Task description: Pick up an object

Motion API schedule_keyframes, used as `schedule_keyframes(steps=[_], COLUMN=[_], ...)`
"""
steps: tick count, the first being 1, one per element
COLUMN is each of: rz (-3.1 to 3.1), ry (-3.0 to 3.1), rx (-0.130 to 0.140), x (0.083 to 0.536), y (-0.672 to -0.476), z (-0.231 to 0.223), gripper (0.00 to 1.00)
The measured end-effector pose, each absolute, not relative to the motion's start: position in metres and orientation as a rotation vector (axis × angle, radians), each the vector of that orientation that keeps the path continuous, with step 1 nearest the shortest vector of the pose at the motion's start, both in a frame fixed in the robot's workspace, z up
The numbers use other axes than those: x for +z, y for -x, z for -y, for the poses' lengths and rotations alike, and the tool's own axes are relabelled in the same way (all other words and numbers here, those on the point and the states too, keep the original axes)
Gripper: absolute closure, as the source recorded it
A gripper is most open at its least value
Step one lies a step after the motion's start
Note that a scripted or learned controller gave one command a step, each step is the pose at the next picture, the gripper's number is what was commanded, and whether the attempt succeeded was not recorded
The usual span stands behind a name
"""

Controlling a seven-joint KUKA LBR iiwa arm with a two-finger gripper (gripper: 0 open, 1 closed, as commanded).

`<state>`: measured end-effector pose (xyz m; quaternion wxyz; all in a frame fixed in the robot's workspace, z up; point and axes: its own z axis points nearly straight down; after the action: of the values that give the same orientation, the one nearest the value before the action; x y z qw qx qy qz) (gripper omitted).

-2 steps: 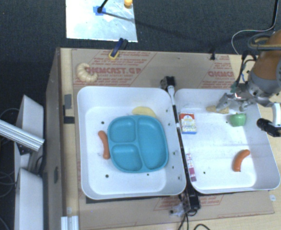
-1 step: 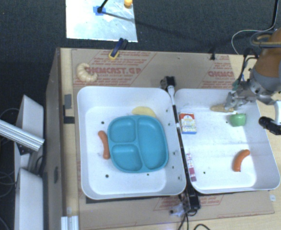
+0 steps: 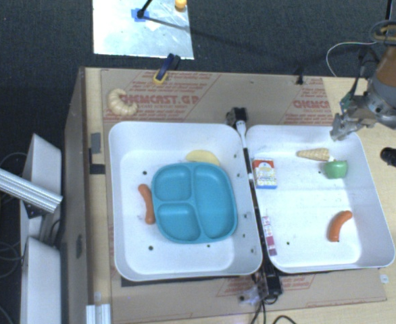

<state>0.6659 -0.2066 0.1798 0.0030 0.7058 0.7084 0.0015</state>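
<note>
Two white bins sit side by side across the middle of the frame, and the loose things are spread thinly through them, apart enough that each looks reachable from above. The right bin (image 3: 380,245) offers most of the choice: a cone (image 3: 313,154) at upper centre, a green piece (image 3: 335,169) just beside its right end, a small carton (image 3: 264,173) against the left wall, and a sausage (image 3: 339,225) alone at lower right. The left bin (image 3: 120,181) holds a blue tray (image 3: 193,202) that takes up much of the floor, with a second sausage (image 3: 146,204) close to its left edge and a yellow piece (image 3: 202,156) tucked at its top edge — both look awkward to reach beside the tray.

The arm comes in at the upper right of the frame, wrist tilted down and to the left, and the gripper (image 3: 338,131) hangs over the top right corner of the right bin, near the cone and the green piece but touching neither. At this size and angle I cannot tell how it is set — nothing is seen in it. The pick is not yet made; the cone or green piece seems the likeliest target.
</note>
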Motion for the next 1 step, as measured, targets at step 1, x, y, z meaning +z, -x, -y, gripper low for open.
schedule_keyframes(steps=[1], rz=[-2.222], ry=[-2.215], rx=[0.003], x=[0.1787], y=[-0.6653], z=[0.2064], gripper=[0.00])
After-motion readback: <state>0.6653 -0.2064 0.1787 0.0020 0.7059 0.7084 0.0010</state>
